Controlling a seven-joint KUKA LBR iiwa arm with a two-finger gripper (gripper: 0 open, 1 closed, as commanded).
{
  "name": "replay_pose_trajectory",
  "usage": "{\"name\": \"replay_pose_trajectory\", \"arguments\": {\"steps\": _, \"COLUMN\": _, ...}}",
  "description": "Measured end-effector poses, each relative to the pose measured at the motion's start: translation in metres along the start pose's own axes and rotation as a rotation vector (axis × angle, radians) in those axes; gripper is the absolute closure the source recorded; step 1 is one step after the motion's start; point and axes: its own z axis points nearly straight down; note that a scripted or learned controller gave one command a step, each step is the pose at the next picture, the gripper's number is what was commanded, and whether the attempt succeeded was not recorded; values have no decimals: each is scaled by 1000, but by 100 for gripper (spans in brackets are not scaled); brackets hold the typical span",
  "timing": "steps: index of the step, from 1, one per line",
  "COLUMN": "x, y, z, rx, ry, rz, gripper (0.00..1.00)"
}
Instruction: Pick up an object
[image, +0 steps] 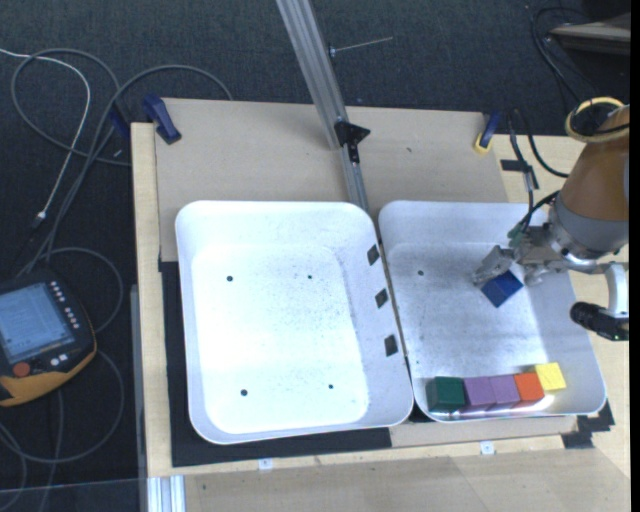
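My jaws (510, 268) hang over the right-hand shallow white plastic bin (440, 330), and between them sits a small blue cube (502, 288), tilted on a corner, with a metal finger to either side of it; I judge that I am gripping it, closed on its upper part, though from this slant I cannot tell whether its lower corner touches the bin floor or hangs just clear of it. My grey arm with the orange band (598, 180) reaches in over the bin's far right side. Along the bin's near wall lies a row of other blocks, touching one another: a dark green cube (447, 392), a purple block (486, 390), an orange block (527, 385) and a yellow block (551, 377). They are well apart from the cube I hold. The left-hand shallow white bin (275, 320) sits beside this one on the pale wooden bench (260, 150). As I read it, the grasp itself is the step in hand and the lift is what remains. The next move calls for a straight, steady rise with the grip kept firm, because the cube is caught askew and could swivel or slip out if I jerk or loosen.
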Motion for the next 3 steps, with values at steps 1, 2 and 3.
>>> {"name": "replay_pose_trajectory", "arguments": {"steps": 1, "x": -2, "y": -4, "z": 28, "rx": 17, "ry": 6, "rz": 1, "gripper": 0}}
{"name": "replay_pose_trajectory", "arguments": {"steps": 2, "x": -2, "y": -2, "z": 16, "rx": 12, "ry": 7, "rz": 0, "gripper": 100}}
{"name": "replay_pose_trajectory", "arguments": {"steps": 3, "x": 89, "y": -4, "z": -65, "rx": 5, "ry": 8, "rz": -9, "gripper": 100}}
